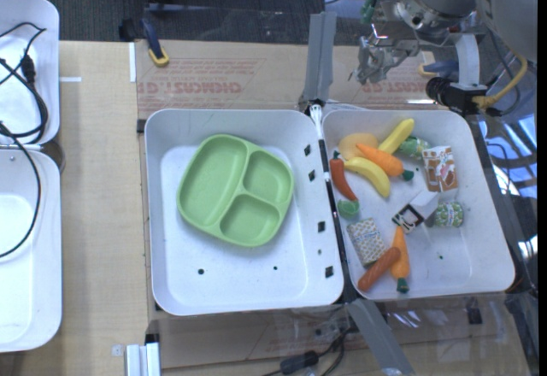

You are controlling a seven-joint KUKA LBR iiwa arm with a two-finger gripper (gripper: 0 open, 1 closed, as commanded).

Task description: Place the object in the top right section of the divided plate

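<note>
A green divided plate [235, 190] lies in the left bin [171, 280], with nothing in its three sections. The right bin [479, 267] holds toy food: two yellow bananas [373, 173], carrots [382, 261], a red pepper [343, 180], a small carton [438, 167] and a patterned sponge-like block [367, 238]. My gripper [376, 65] hangs above the bench just beyond the right bin's far edge, under the orange-banded wrist. Nothing shows between its fingers.
A grey post [320, 58] stands at the far end of the divider between the bins. Cardboard [222, 75] covers the bench behind the bins. White units with black cables [21, 109] sit at the far left.
</note>
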